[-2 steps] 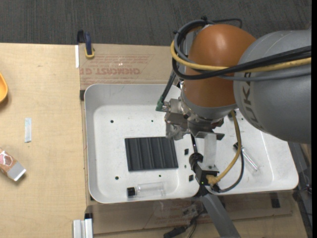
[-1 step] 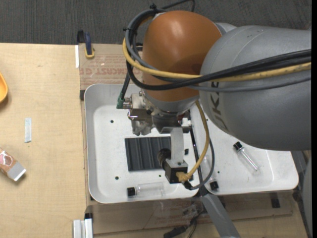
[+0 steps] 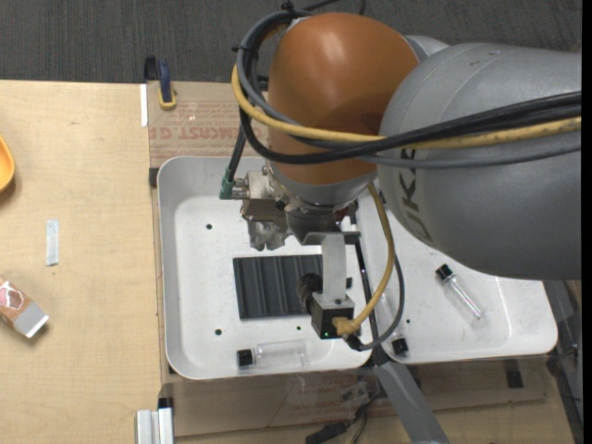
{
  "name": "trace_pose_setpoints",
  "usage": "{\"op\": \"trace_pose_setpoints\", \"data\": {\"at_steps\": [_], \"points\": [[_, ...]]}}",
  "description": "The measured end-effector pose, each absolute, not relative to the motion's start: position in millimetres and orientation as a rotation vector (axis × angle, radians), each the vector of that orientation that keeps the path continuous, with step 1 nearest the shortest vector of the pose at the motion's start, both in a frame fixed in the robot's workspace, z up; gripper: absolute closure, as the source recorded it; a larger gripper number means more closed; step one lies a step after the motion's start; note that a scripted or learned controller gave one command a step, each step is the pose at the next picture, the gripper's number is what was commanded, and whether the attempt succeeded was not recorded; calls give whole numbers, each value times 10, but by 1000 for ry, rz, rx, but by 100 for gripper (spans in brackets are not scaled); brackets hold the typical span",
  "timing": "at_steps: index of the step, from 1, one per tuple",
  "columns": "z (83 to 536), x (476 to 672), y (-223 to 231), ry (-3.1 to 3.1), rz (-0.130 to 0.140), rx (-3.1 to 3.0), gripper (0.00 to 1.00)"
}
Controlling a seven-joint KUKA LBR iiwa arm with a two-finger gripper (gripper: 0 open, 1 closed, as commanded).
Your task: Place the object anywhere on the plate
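A black ribbed rectangular plate lies flat in the middle of the white bin. A clear tube with a black cap lies near the bin's front edge, just below the plate. A second clear capped tube lies at the bin's right side. My gripper hangs under the big orange wrist band, over the plate's far edge. The wrist housing hides most of it. A black box with a green light on the wrist covers the plate's right end.
The bench to the left is bare wood with a small grey strip, a wrapped packet and an orange object at the left edge. A blue clamp stands behind the bin. Yellow and black cables loop down over the bin's front.
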State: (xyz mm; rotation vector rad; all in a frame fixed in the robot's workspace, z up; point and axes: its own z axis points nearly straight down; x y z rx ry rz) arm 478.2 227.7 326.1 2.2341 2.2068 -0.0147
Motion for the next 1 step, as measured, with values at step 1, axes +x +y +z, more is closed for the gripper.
{"op": "trace_pose_setpoints", "data": {"at_steps": [1], "points": [[3277, 4807, 1829, 2209, -8, 2235, 100]]}}
